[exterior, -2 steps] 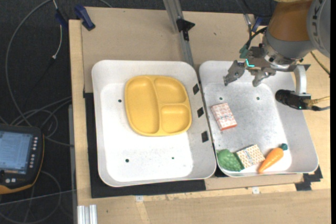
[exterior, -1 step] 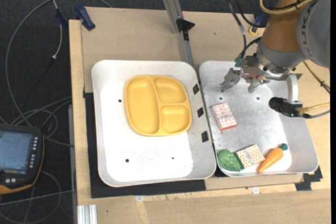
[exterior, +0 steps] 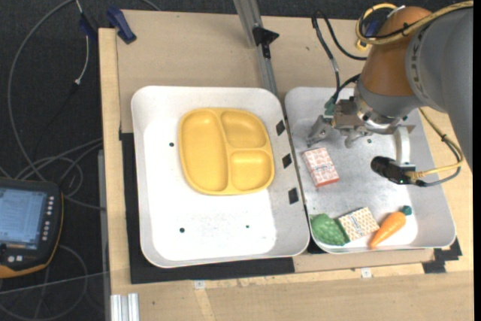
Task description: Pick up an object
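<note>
Arm (exterior: 432, 49) cut off at right edge. Handheld screen (exterior: 26, 225) cropped at left. Lettering on pink box (exterior: 320, 166) too small to read.

arm (exterior: 443, 56): grey shell | orange wrist band | black and yellow cables | tool (exterior: 338, 124): metal-grey

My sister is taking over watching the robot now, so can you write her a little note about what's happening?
Gripper: hanging over the upper left part of the right bin, nothing seen held; whether its jaws are open is unclear.
Things: pink patterned box lies just below the gripper. Green toy, checkered box and toy carrot sit along the bin's bottom edge. The yellow divided plate is in the left bin.
Done: nothing picked up.
Left: grab one object, probably the pink box since it is closest, and lift it.
</note>
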